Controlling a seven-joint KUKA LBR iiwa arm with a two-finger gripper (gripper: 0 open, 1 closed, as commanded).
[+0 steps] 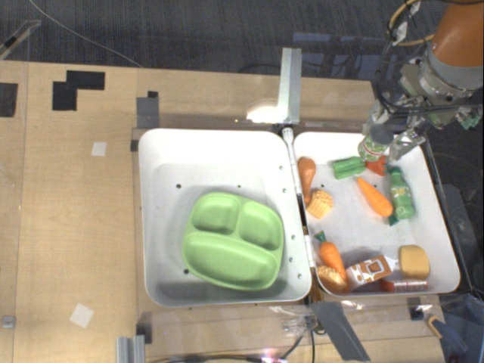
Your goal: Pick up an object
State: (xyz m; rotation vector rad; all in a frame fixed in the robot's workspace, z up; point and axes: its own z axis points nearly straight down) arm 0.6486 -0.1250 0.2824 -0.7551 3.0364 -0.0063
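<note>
gripper (391, 144) amid green bottle (400, 193), carrot (375, 197)

There are two white bins (151, 225), and the left one holds one green plate (234, 240) with three sections. In the right bin I count three carrots (374, 197), one sausage (306, 174), one corn piece (321, 202), one green bottle (401, 195) and one flat green item (349, 167). There is also one yellow block (414, 261), one small carton (370, 268) and one small can (373, 150).
</note>
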